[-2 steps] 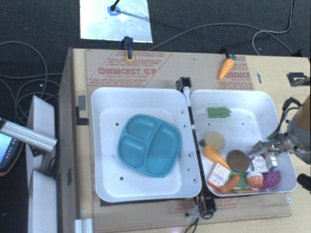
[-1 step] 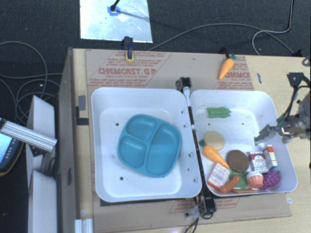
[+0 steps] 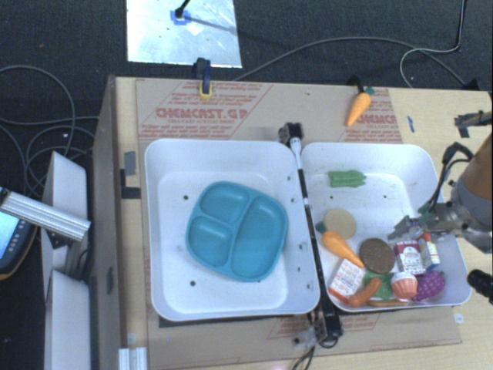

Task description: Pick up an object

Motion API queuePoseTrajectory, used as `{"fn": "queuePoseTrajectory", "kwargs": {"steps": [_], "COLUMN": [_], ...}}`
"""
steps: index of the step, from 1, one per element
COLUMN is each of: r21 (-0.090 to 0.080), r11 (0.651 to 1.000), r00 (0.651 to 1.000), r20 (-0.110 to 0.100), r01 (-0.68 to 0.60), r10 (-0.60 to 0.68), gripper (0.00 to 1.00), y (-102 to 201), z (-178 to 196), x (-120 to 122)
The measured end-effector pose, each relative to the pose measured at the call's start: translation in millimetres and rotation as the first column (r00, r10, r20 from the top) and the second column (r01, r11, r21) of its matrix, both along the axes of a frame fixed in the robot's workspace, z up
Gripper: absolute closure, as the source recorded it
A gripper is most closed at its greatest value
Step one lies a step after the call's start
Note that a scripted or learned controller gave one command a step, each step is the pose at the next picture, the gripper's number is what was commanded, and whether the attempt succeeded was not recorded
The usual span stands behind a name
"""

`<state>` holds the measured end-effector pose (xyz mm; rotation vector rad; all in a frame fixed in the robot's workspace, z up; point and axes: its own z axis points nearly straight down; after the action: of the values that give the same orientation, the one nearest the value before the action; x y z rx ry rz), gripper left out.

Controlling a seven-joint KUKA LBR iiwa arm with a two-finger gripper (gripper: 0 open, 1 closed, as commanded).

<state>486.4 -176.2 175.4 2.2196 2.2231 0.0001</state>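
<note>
The right bin (image 3: 431, 168) holds several toy foods. Among them are a green piece (image 3: 347, 178), a beige disc (image 3: 340, 223), an orange carrot (image 3: 341, 248), a brown disc (image 3: 377, 254), a red and white box (image 3: 408, 257), a cupcake (image 3: 404, 285) and purple grapes (image 3: 431, 284). My gripper (image 3: 414, 236) hangs over the right side of this bin, just above the red and white box and right of the brown disc. It is open, with nothing between its fingers.
The left bin (image 3: 166, 176) holds a blue divided plate (image 3: 236, 229). Another toy carrot (image 3: 358, 107) lies on the cardboard behind the right bin. A yellow clamp (image 3: 204, 78) sits at the board's back edge. Cables run across the floor behind.
</note>
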Motion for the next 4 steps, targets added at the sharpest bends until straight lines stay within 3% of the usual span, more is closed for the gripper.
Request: {"fn": "queuePoseTrajectory", "kwargs": {"steps": [1,2,3,4], "r21": [-0.001,-0.002,0.0,0.0], "r11": [1.0,1.0,1.0,1.0], "r00": [1.0,1.0,1.0,1.0], "r20": [0.003,0.005,-0.001,0.0], "r01": [0.0,-0.002,0.0,-0.001], "r10": [0.0,0.002,0.0,0.001], "gripper": [0.0,0.0,0.0,0.0], "y": [-9,5,2,12], "z": [-74,43,-31,-60], "x": [1,1,0,0]}}
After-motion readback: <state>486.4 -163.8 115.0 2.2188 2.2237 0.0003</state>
